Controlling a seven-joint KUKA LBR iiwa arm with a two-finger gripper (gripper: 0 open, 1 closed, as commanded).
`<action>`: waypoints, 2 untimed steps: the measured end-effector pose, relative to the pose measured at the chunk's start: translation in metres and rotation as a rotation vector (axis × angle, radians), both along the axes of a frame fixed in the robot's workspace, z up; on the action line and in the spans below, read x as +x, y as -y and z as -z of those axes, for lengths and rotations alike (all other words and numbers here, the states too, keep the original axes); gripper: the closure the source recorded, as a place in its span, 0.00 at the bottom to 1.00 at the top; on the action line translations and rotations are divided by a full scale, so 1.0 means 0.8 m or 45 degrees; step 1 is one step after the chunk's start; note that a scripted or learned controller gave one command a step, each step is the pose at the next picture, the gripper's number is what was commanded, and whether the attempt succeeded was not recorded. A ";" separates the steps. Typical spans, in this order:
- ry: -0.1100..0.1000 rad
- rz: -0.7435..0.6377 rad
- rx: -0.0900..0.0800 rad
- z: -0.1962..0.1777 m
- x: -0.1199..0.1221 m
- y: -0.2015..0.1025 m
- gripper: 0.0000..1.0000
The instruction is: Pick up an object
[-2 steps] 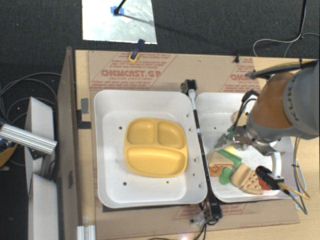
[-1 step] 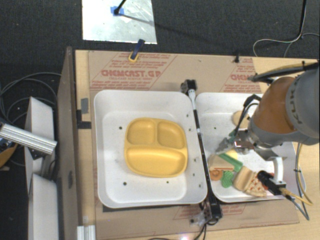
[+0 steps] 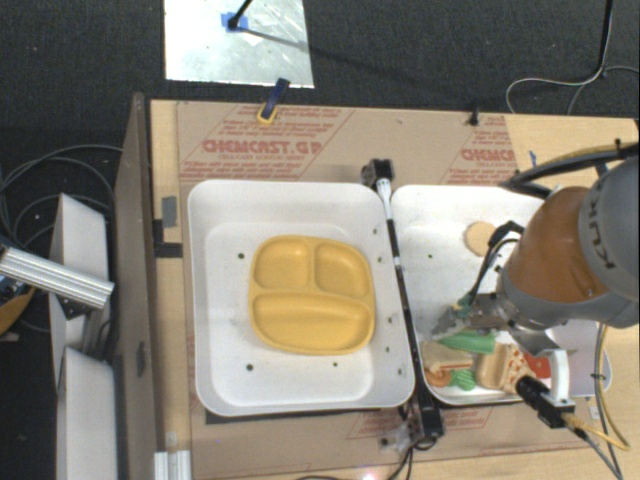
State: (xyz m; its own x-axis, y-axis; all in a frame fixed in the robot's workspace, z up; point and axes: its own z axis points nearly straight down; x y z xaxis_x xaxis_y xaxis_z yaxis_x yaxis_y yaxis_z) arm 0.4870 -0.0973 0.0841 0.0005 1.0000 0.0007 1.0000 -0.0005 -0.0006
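My gripper (image 3: 462, 320) reaches down into the right bin (image 3: 440, 218), low over a heap of small toy objects near the bin's front edge. A green object (image 3: 468, 343) lies right under it, touching or almost touching the fingers. Beside it sit an orange piece (image 3: 462, 377), a tan block (image 3: 492, 368) and a red and white item (image 3: 520, 366). A small tan round object (image 3: 480, 235) lies apart, further back in the same bin. The arm's orange band (image 3: 555, 248) and grey wrist cover the bin's right half.
The left bin (image 3: 220, 268) holds a yellow divided plate (image 3: 310, 294). A black rod (image 3: 393, 258) runs along the seam between the bins. Cables lie at the right edge and a white card (image 3: 238, 28) on the dark floor behind the bench.
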 end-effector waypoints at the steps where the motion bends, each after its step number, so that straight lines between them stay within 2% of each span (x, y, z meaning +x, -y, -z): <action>1: 0.007 0.005 -0.006 -0.001 0.015 0.103 0.00; 2: 0.007 -0.002 0.000 -0.014 0.016 0.097 1.00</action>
State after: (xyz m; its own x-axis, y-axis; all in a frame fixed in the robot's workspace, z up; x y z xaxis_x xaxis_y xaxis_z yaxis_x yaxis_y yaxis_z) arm 0.5000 -0.1747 0.0957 -0.0015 1.0000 0.0007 1.0000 0.0015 0.0045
